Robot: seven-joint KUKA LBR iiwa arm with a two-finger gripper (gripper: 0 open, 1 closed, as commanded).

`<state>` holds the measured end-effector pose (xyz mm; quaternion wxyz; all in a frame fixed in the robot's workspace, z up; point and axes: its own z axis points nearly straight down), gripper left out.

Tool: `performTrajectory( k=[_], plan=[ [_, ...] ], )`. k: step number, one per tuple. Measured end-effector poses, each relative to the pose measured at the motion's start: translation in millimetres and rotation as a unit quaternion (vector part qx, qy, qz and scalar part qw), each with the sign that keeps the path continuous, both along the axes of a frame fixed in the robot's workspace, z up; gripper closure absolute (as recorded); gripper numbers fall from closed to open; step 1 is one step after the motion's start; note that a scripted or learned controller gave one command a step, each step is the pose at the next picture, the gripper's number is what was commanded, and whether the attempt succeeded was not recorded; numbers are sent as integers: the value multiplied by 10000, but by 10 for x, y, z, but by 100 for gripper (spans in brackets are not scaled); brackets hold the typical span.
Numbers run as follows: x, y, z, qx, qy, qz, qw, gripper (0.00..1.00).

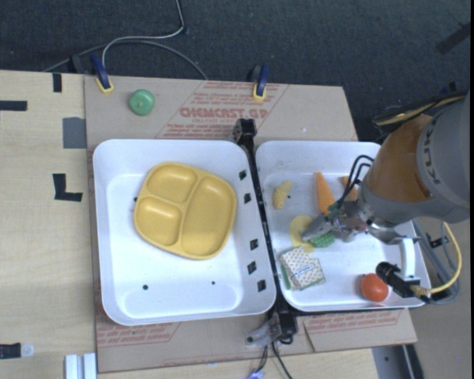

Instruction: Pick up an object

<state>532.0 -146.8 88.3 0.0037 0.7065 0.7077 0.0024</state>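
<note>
In the right bin [395, 294], the end effector [322, 231] is down over a green item [324, 241] beside a yellow piece [300, 226]; whether it grips anything, I cannot tell.

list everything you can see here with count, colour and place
bins: 2, white, side by side on the bench
divided plate: 1, yellow, in the left bin
carrot-like piece: 1, orange, right bin, upper middle
pale piece: 1, cream yellow, right bin, near the divider
yellow item: 1, yellow, right bin, by the gripper
green item: 1, green, right bin, under the gripper
packet: 1, cream with print, right bin, lower left
tomato-like ball: 1, red, right bin, lower right
ball: 1, green, on the cardboard above the left bin
clamps: 2, blue and yellow, top edge of the cardboard
arm: 1, grey with orange band, from the right
gripper: 1, dark, low over the right bin
</note>
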Motion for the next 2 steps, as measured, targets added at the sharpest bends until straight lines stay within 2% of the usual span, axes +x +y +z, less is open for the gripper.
performTrajectory(
  k=[1, 2],
  plan=[
    [573, 400, -15, 6, 22, 8, 10000, 0],
    [391, 321, -17, -4, 15, 4, 10000, 0]
  ],
)
